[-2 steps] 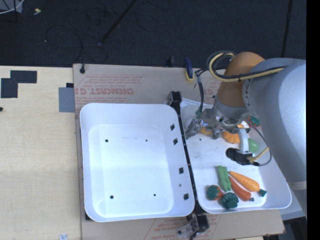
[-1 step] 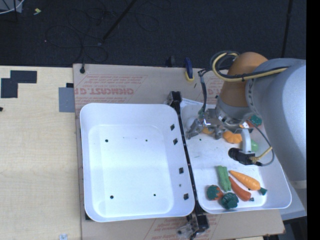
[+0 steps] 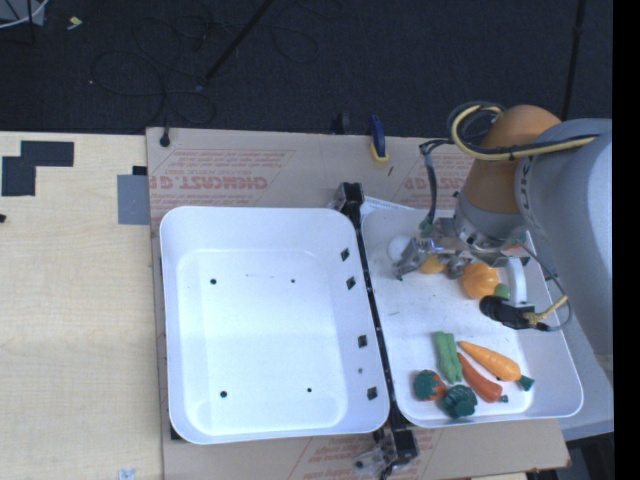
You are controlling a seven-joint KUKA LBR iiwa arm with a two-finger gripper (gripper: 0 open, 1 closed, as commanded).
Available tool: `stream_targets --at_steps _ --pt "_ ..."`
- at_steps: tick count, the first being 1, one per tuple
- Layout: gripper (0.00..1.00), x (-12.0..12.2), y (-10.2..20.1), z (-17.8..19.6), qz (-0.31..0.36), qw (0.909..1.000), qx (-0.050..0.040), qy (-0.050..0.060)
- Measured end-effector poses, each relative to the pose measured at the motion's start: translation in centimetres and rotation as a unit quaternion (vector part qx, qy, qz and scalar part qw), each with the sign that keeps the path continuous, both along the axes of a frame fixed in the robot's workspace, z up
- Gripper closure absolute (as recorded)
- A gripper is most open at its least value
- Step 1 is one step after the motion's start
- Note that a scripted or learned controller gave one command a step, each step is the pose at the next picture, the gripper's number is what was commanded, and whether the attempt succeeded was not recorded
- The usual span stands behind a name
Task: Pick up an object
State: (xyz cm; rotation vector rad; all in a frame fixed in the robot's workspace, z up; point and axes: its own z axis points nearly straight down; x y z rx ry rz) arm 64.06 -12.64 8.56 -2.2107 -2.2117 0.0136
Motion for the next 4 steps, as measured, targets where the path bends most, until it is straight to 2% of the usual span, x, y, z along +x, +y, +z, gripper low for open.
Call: stream_targets --at_steps 1,2,3,4 --pt "0.0 0.2 2.7 0.3 0.0 1.0 -0.0031 -0.004" --pt "1.0 0.1 2.6 1.2 0.001 1.0 -0.003 -0.003" --pt "1.0 0.0 2.7 0.1 0.001 1.0 -0.0018 0.0" --pt "1.0 0.4 -0.2 6.4 -0.001 1.0 -0.0025 -0.009"
